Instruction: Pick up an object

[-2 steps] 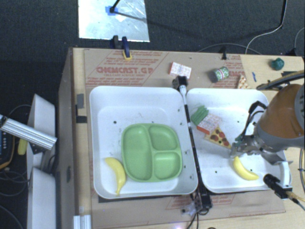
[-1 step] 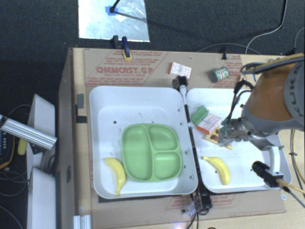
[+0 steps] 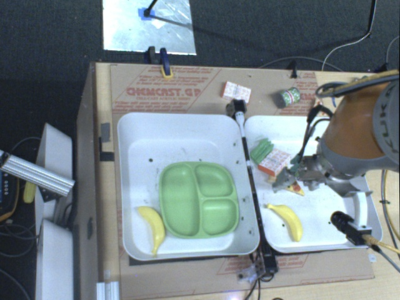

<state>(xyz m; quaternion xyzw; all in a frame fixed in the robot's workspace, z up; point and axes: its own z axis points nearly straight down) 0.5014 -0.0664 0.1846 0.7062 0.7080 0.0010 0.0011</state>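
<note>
Hovering low over the right bin (image 3: pixel 325 241), jaw state impossible to tell, gripper (image 3: pixel 289 179) sat at twelve o'clock from a banana (image 3: pixel 287 219).

Left bin (image 3: pixel 131 136): the green tray (image 3: pixel 200 199) hogs the middle and lower right, and a banana (image 3: pixel 152 227) sits right against its lower left edge, so that corner's tight. The upper half and the left strip are bare white floor, easy to get into.

Right bin (image 3: pixel 275 245): the arm (image 3: pixel 359 136) covers the whole right side. Green packet (image 3: pixel 261 150) and a red-and-white box (image 3: pixel 273 162) crowd the upper left by the divider, with the gripper (image 3: pixel 289 181) low just beside them. A second banana (image 3: pixel 287 220) lies lower centre; there's some open floor to its right and along the upper edge.
</note>
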